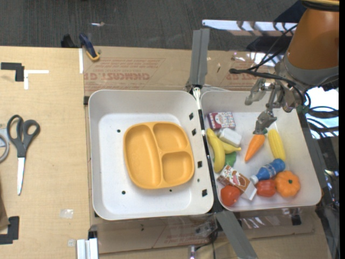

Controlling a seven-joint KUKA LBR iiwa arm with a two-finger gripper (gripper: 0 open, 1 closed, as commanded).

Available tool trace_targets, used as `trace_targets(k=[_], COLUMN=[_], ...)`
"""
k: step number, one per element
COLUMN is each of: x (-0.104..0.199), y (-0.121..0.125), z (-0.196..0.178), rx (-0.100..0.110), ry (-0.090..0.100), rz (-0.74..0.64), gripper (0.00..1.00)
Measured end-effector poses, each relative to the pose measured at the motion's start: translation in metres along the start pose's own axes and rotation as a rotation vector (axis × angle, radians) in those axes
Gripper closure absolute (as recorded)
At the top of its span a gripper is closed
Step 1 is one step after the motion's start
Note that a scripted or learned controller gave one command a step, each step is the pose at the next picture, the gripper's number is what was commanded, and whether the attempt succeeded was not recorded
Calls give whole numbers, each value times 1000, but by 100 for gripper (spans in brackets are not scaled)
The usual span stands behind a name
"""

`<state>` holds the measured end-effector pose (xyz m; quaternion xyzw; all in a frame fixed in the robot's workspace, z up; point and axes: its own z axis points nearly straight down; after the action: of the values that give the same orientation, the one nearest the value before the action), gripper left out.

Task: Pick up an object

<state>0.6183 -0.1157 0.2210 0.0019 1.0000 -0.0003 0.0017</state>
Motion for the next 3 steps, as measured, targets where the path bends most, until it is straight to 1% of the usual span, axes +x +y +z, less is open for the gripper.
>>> trace_targets(k=[1, 2, 3], x=[46, 66, 45], y=[-27, -26, 20], z=[128, 128, 128], rx=[0, -1, 0], ry=[-1, 1, 0], rz=[-29, 103, 266], gripper=[0, 0, 0])
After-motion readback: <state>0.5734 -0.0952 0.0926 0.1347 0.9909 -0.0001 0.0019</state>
